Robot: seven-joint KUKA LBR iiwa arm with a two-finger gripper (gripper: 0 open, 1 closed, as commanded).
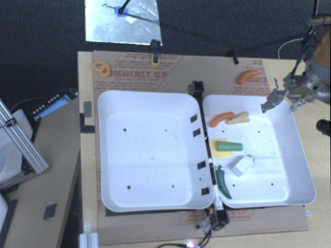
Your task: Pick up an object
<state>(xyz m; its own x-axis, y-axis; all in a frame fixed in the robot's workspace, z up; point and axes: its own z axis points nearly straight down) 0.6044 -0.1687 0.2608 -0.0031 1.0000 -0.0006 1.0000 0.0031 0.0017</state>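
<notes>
- End effector [279, 99]: grey metal, hanging over the far right corner of the right bin [300, 159], near its rim. Nothing between its tips as far as I can see; how far apart they stand, I cannot tell from here.
- Arm [316, 61]: enters from the right, grey housing with an orange band above the wrist, thin cable looping beside it.
- Right bin: shallow, glossy white plastic, rounded corners, small dark holes in the floor. All the pickable pieces lie in its left half, well apart from the end effector.
- Orange sausage-shaped piece [221, 119], smooth and curved, near the far left of the right bin; a pale tan, tapered piece [238, 119] lies just beside it on the right, seemingly touching.
- Green cylinder [229, 146], smooth, lying on its side across a flat yellow block [217, 141].
- Small grey-white angular piece [237, 166], close in tone to the bin floor.
- Dark green pepper-like piece [222, 182], slim and curved, lying along the bin's left wall at the near side.
- Left bin [150, 149]: same white plastic, joined to the right one by black clips.
- Surface [170, 68]: brown printed cardboard under both bins. On it, another orange sausage shape [247, 77] beyond the right bin, and a tan ring [101, 68] at the far left corner.
</notes>
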